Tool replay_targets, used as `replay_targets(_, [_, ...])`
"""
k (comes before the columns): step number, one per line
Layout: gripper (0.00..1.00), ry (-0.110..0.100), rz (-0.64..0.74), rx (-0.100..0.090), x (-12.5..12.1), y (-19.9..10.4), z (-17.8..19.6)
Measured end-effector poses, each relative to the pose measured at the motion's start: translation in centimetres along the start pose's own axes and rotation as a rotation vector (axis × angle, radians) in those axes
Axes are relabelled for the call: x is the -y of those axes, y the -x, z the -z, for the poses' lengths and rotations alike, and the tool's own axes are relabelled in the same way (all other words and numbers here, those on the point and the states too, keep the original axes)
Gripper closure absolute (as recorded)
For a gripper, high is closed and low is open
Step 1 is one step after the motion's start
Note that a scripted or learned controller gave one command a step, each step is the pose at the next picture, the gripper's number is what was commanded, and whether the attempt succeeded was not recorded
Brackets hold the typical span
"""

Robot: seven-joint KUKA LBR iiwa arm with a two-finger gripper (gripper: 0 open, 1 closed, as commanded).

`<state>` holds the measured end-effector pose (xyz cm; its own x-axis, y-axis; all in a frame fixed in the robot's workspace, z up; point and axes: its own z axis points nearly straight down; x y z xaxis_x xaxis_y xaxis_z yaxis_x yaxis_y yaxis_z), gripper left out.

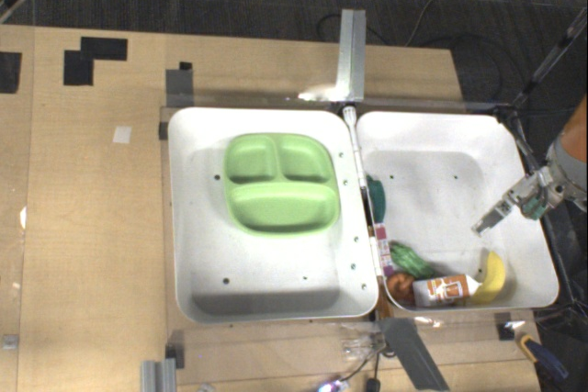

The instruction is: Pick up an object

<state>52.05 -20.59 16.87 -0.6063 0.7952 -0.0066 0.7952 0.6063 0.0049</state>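
Observation:
A green three-part plate (280, 182) lies in the left bin (197, 197). In the right bin (432, 170), along the near wall, lie a yellow banana (493, 276), a white bottle with an orange label (445, 290), a green leafy item (411, 259) and a red-brown round item (399, 286). A dark green object (375, 196) leans by the divider. My gripper (491, 218) hangs over the right side of the right bin, above and slightly left of the banana, with nothing seen between its fingers.
A metal post (353, 55) rises behind the join of the two bins. The wooden bench (83, 225) spreads to the left. Cables (533, 78) run at the far right beside the arm (565, 170).

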Motion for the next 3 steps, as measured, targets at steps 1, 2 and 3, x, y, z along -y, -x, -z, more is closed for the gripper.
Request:
replay_targets(1, [0.0,-0.002,-0.107,-0.003,2.5,-2.0,-0.1])
replay_targets(2, [0.0,0.005,-0.21,0.006,2.2,-1.6,-7.7])
replay_targets(3, [1.0,0.01,-0.206,0.004,1.9,-1.6,-6.5])
